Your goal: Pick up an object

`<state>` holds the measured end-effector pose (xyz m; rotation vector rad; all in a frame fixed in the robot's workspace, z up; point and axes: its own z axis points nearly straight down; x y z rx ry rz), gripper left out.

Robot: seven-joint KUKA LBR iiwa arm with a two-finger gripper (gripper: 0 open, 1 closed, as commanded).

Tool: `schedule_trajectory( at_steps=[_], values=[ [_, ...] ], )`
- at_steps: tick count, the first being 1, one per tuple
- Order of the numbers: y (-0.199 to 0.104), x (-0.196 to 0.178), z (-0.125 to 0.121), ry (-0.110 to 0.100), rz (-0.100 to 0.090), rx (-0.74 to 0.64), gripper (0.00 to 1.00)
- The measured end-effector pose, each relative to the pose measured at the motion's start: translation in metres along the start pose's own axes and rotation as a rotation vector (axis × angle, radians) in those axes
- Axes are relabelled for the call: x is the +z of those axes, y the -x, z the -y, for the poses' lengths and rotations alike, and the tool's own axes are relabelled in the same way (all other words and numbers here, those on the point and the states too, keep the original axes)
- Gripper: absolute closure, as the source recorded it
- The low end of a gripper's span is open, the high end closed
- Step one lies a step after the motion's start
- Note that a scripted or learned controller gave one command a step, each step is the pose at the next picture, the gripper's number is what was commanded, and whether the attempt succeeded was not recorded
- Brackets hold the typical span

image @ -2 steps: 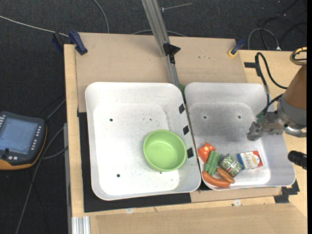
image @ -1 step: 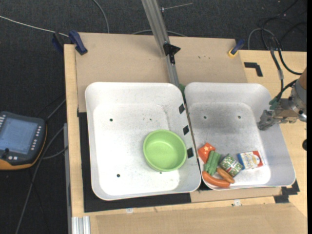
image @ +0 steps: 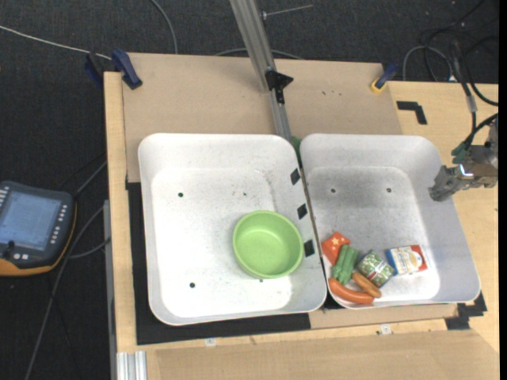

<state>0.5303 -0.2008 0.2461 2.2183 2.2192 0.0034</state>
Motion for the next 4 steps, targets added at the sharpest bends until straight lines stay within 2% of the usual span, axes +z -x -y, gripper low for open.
schedule_trajectory(
  at_steps=[2, 4],
  values=[
    [-0.110, 0.021, 0.004, -0.005, -0.002, -0.004, 1.00],
    [-0.211, 0.029, -0.006, -0.004, -0.003, -0.005, 1.00]
  ],
)
